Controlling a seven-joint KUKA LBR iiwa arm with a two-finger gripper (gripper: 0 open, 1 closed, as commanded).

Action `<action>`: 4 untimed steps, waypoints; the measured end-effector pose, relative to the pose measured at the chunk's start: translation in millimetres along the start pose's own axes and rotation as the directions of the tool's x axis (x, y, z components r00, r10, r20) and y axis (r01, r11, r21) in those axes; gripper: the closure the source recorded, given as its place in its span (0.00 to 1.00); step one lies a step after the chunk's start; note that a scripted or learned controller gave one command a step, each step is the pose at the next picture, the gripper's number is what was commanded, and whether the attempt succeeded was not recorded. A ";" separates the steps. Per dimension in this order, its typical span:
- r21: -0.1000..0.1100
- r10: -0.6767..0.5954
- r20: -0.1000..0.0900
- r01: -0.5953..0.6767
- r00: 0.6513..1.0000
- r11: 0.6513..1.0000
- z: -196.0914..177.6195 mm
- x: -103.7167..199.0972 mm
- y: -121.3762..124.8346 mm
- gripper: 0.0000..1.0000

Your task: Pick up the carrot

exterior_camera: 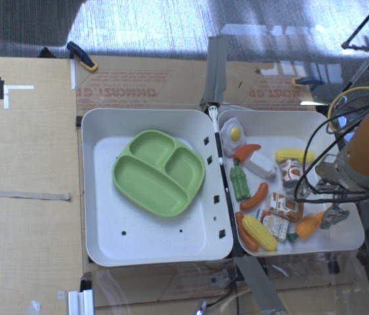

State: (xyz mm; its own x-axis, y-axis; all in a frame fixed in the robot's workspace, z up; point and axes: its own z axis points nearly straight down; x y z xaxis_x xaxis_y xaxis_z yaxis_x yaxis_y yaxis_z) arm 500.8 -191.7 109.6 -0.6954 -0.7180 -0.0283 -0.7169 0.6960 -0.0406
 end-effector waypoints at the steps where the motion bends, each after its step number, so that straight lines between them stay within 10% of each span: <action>1: 0.003 -0.392 0.001 0.392 0.920 0.920 -0.8 3.1 -4.7 0.00; 3: -0.024 -0.917 0.017 0.917 0.398 0.398 6.0 16.6 5.4 0.00; 4: -0.018 -0.998 0.038 0.998 -0.053 -0.054 7.0 22.9 2.9 0.00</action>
State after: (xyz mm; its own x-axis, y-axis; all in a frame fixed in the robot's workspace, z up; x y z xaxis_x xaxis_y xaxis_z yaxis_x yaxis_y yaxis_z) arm 483.2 -206.1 101.8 0.7542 -0.6566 0.0044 -0.6566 -0.7542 -0.0085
